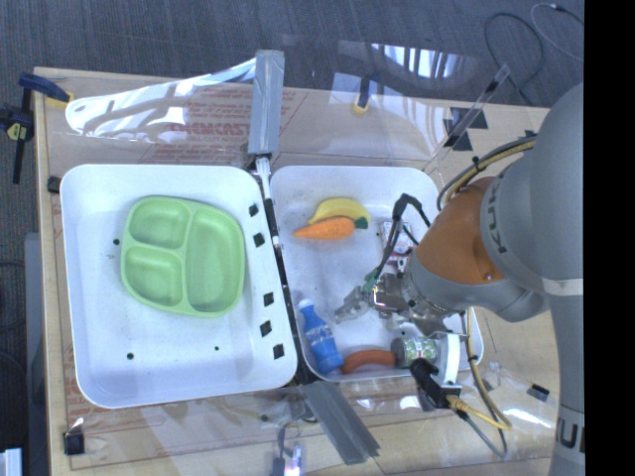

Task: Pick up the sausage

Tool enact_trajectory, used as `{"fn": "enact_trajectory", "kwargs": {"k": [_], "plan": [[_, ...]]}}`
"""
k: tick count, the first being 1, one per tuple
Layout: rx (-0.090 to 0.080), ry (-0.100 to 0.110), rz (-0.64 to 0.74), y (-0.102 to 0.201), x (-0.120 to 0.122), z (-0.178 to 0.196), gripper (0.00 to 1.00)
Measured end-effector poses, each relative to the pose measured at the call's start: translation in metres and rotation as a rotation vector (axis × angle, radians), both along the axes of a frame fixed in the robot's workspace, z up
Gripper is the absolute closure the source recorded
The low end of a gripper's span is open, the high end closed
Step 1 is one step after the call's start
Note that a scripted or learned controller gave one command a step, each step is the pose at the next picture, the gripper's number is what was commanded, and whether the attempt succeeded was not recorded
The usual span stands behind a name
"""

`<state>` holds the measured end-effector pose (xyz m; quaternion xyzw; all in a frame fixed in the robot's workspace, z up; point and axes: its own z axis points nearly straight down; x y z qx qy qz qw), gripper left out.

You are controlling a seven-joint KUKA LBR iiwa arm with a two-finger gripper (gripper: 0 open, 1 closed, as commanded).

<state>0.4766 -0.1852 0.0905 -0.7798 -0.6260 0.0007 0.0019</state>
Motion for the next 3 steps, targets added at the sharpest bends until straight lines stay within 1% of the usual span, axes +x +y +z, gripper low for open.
{"fn": "enact_trajectory", "kwargs": {"k": [3], "plan": [[0.000, 0.000, 0.000, 0.0000, 0.0000, 0.0000, 0.00]]}}
